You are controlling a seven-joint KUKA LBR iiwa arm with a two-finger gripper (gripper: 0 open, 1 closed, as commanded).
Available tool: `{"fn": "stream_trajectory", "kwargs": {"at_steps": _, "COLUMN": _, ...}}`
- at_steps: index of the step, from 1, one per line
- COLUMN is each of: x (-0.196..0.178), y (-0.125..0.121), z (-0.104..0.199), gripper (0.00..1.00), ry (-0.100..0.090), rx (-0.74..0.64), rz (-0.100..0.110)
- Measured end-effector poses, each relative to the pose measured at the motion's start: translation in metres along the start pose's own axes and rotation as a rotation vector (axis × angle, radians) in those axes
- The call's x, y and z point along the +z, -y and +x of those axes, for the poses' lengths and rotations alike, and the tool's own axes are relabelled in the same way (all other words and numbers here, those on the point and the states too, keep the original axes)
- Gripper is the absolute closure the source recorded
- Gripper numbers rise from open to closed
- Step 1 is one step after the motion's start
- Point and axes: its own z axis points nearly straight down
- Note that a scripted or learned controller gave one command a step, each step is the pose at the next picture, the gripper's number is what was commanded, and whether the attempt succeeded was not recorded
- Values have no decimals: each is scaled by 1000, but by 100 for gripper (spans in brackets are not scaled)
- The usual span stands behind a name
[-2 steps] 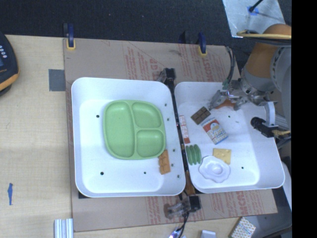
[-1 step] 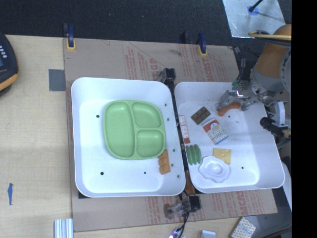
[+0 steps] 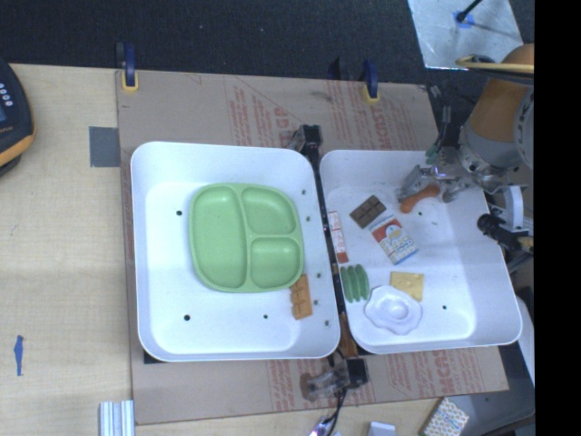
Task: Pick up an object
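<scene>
Nearest my camera, at the front of the right bin [image 3: 490, 334], I see a fried-egg toy [image 3: 393, 311] with a yellow cheese wedge [image 3: 408, 284] touching its far edge and a green ridged piece [image 3: 353, 282] just beside it by the divider. Further back lie a small printed carton [image 3: 395, 241] and a brown chocolate square [image 3: 368, 211]. The left bin [image 3: 154, 271] carries a green 3-compartment plate [image 3: 245, 237] and an orange waffle piece [image 3: 300, 297] near its front right corner. The gripper [image 3: 434, 176] sits low at the right bin's far side, over an orange, carrot-like piece [image 3: 415, 198] that I take as the likely target; I cannot tell from here whether the fingers are spread or closed, or whether they contact it. My worry is a miss: that piece is slim and lies at a slant close to the bin's back wall, so a closing grip could nudge it aside or pinch 1 end and let it swing free on the lift.
</scene>
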Motion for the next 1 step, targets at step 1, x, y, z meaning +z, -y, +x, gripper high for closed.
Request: {"fn": "stream_trajectory", "kwargs": {"at_steps": 1, "x": -1, "y": 0, "z": 3, "gripper": 0, "ry": -1, "rx": 1, "rz": 1}}
